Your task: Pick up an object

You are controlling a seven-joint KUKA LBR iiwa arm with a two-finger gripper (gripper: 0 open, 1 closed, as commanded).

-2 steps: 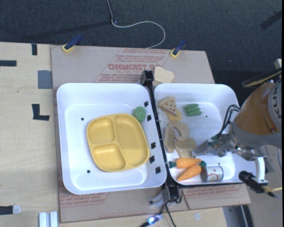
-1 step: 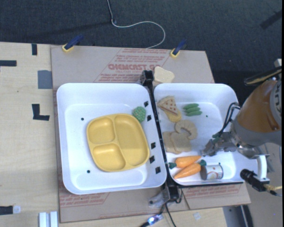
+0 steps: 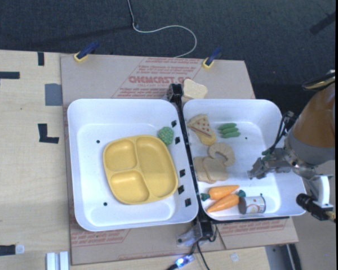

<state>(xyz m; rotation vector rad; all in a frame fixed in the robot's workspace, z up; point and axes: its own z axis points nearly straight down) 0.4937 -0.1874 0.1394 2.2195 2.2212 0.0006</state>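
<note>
the gripper (image 3: 260, 170) hangs low over the right bin (image 3: 253, 107), near its right wall, above bare white floor; whether it is open or closed cannot be told from this angle, and nothing shows in its grasp. to its left lie a pizza slice (image 3: 202, 128), green pea pods (image 3: 229, 130) and tan bread pieces (image 3: 214, 162). two carrots (image 3: 222, 197) and a small can (image 3: 252, 205) sit at the front. the left bin (image 3: 81, 151) holds a yellow divided plate (image 3: 139, 169) and a green broccoli piece (image 3: 167, 134).
</note>
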